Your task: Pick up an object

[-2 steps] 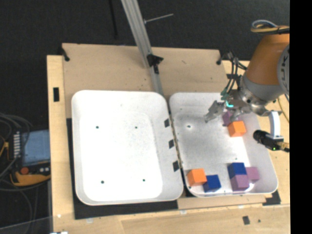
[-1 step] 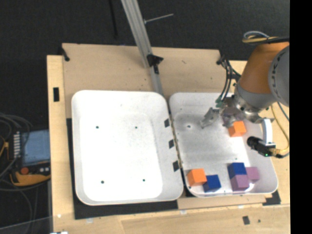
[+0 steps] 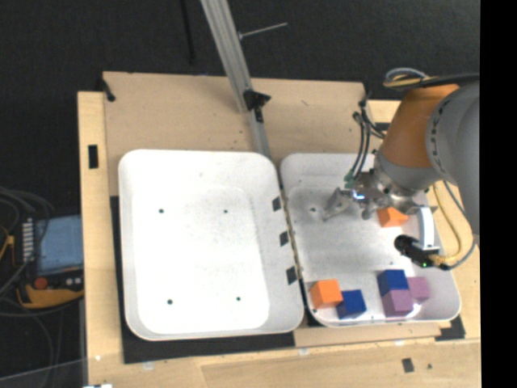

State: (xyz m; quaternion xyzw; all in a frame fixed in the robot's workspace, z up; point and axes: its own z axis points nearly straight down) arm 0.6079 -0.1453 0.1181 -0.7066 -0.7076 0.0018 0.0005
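Metal pole (image 3: 230, 51): leans from top toward the bench middle.
Blue box (image 3: 60, 243): left of the bench, beside cables.
Yellow device (image 3: 48, 291): just below it.

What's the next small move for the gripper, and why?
Probably shift toward the near wall and descend on the orange block. The gripper sits over bare floor of the right bin, while the blocks cluster along that near wall.

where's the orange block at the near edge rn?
Right bin, near-left corner: the orange block sits beside a small blue block, apart from the gripper further up.
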